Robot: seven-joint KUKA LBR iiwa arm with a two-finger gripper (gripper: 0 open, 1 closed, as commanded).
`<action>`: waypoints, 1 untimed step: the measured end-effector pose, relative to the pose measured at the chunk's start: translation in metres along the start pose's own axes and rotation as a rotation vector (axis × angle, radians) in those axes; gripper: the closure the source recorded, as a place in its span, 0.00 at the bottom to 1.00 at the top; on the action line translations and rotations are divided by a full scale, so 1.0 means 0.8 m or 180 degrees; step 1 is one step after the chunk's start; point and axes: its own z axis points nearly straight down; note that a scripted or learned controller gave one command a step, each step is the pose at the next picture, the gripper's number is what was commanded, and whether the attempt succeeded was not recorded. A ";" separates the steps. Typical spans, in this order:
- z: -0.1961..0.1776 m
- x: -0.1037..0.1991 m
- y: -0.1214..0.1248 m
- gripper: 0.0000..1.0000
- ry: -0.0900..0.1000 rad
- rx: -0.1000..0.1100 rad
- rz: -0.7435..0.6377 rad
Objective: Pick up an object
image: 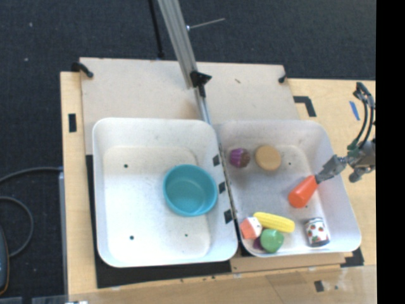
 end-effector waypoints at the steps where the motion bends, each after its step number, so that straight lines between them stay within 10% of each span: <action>1: 0.000 0.000 0.000 0.00 0.0001 -0.0002 0.0002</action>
